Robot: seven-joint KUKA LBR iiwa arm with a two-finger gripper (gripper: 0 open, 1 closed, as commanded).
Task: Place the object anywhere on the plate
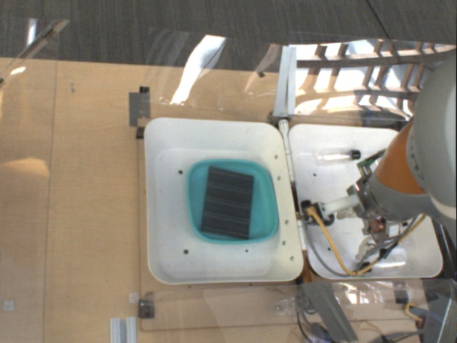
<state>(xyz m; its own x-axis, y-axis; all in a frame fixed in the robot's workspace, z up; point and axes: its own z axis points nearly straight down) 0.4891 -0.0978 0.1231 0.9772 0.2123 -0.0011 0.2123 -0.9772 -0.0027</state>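
- Gripper (373, 229) is seen low over the right bin (428, 259), largely masked by the grey arm (437, 148) and its orange band (396, 168); whether it is spread or closed cannot be told.
- Yellow and black cables (330, 252) are seen looped across the right bin floor, cluttering the wrist area.
- Dark ribbed rectangular object (228, 202) is seen lying flat on the teal plate (268, 216), in the left bin (164, 199).
- Object is well apart from the gripper, across the wall between the bins.
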